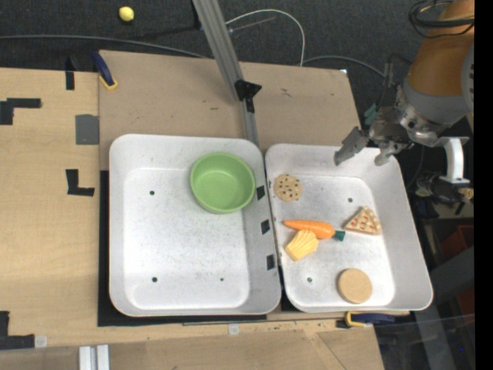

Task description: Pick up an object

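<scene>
Gripper [363, 149] fingers are spread wide with nothing held; the carrot [310, 227] could be missed, being pressed against the corn [302, 245].

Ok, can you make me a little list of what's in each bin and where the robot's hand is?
left bin: green bowl
right bin: cookie, carrot, yellow corn piece, pizza slice, round tan biscuit
gripper: over the right bin's far edge, fingers spread, holding nothing
</scene>
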Controlling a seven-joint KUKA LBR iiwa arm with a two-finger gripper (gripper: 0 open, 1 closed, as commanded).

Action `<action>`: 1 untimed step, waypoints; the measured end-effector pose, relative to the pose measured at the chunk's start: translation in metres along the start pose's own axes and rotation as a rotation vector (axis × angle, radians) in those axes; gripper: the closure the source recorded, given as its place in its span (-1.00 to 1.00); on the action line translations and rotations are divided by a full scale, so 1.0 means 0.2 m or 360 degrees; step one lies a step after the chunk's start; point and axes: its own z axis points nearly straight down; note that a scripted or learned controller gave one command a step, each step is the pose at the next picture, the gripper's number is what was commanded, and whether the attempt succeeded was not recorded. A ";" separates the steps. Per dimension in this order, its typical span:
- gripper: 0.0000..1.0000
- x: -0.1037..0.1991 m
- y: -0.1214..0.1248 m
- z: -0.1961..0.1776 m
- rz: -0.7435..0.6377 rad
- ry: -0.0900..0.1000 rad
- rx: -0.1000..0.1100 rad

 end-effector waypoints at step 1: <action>-1.00 0.00 0.00 0.00 0.0000 0.0000 0.0000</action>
